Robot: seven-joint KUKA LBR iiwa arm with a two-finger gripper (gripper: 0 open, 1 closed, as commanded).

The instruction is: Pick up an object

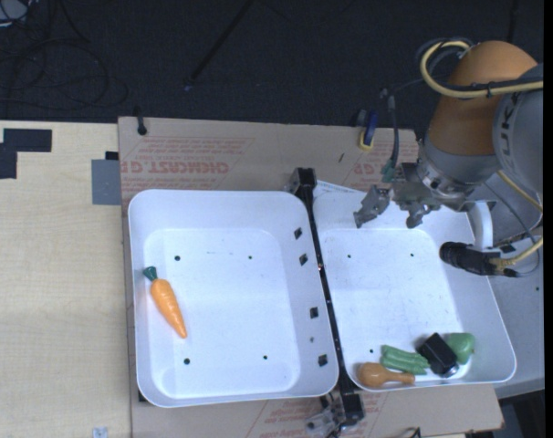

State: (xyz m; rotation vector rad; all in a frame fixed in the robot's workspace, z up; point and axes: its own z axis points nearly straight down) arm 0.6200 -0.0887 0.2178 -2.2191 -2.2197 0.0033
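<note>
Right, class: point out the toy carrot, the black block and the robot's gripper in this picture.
toy carrot (pixel 169 307): camera view, middle of its orange body, left bin.
black block (pixel 438 353): camera view, its top face, near corner of the right bin.
gripper (pixel 392 210): camera view, midway between its fingertips, over the right bin's far edge.

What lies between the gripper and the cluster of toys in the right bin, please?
In the camera view, bare white bin floor separates the gripper, at the bin's far edge, from the green bean, black block and orange gourd.
</note>
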